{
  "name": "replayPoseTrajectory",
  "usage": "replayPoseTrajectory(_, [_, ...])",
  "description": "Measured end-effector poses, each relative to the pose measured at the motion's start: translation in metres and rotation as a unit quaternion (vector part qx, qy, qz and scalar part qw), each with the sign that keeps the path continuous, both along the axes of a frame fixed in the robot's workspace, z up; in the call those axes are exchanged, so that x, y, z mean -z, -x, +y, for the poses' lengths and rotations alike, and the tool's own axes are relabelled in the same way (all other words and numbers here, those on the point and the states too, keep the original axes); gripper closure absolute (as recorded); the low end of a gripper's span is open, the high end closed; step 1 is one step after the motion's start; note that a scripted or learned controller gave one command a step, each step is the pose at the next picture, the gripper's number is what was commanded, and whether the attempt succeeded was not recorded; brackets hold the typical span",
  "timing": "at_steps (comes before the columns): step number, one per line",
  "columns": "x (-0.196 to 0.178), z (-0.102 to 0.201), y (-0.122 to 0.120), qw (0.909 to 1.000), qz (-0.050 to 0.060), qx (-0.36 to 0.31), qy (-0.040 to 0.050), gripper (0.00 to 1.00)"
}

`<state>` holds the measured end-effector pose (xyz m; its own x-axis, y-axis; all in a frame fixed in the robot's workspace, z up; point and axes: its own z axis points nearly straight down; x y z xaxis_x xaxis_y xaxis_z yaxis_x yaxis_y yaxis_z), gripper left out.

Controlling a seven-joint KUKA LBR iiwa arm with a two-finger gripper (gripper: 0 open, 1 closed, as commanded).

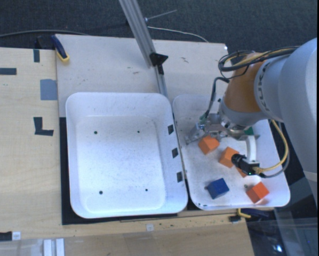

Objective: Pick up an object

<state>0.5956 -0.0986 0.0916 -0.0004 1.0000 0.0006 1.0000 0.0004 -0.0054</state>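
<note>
Two shallow white plastic bins sit side by side on the pale wooden bench (21, 143); the left bin (77, 111) holds nothing I would reach for, and the right bin (279, 199) carries everything that matters. From the fixed camera above, my grey arm with its orange band (242, 92) comes in from the right and bends down over the far part of the right bin. My fingers (205, 134) hang just above a small orange block (208, 144); whether they are spread or closed I cannot tell, since the wrist covers them. Right of that block lies a second orange block (229, 157), a blue cube (217, 188) sits nearer, and a third orange block (257, 191) rests near the bin's near right corner. To take the closest block well, I judge I should centre over it, come straight down, and close squarely on opposite faces, clear of its neighbour and the bin wall.
</note>
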Motion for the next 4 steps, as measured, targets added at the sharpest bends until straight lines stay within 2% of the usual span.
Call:
replayPoseTrajectory(1, [0.0, 0.008, 0.026, 1.0, -0.001, 0.0, 0.0006, 0.0])
replayPoseTrajectory(2, [0.0, -0.029, 0.056, 1.0, -0.001, 0.002, 0.0007, 0.0])
replayPoseTrajectory(3, [0.0, -0.026, 0.055, 1.0, -0.002, 0.0, 0.0, 0.0])
replayPoseTrajectory(4, [0.0, 0.003, 0.017, 1.0, -0.003, -0.002, -0.0001, 0.0])
